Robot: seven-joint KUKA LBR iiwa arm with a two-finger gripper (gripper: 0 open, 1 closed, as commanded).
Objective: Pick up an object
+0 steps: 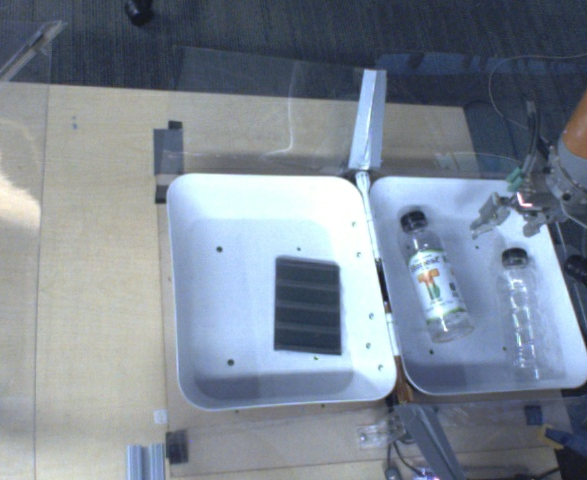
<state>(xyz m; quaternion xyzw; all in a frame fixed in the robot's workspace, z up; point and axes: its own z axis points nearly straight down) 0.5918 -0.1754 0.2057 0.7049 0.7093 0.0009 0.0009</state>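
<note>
1. Labelled bottle (435, 289): it lies on its side in the right bin (573, 363), toward that bin's left half, black cap pointing to about 11 o'clock.
2. Clear bottle (520, 313): it lies near the labelled one at its 3 o'clock, apart from it, black cap toward 12 o'clock.
3. Gripper (510, 219): it hangs over the right bin's far right part, at about 1 o'clock from the labelled bottle; its two fingers stand spread apart, with nothing between them.
4. Dark ridged pad (308, 305): it lies flat in the left bin (203, 228), right of that bin's middle.
</note>
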